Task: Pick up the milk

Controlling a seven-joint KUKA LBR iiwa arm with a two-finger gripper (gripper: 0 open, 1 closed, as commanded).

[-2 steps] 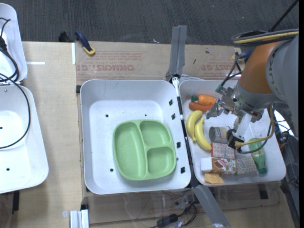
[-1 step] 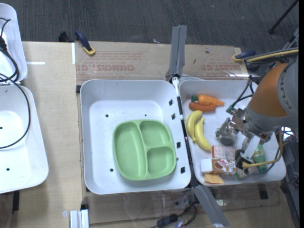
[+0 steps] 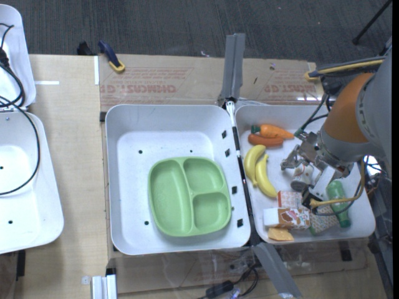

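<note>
The claw (image 3: 300,178) hangs low in the right bin (image 3: 365,220), near its middle, on the grey arm (image 3: 368,114) with the orange band that comes in from the right. Its metal parts are a dark tangle from this slanted angle, and whether the claw is apart or together cannot be told; nothing can be seen between its tips.

Just nearer than the claw lies the milk (image 3: 293,209), a small carton with an orange and white print, flat on the bin floor towards the near wall and apart from the claw. A yellow-orange scrap (image 3: 281,233) sits at the carton's near left corner. To the right of the carton is a green bottle (image 3: 338,199), and a patterned packet (image 3: 321,223) lies between them.

Left of the claw two bananas (image 3: 259,169) curve side by side, and beyond them, at the far end, is a carrot (image 3: 274,131) above a red-orange piece.

The left bin (image 3: 118,167) holds a green divided tray (image 3: 189,195), well apart from the claw.
</note>
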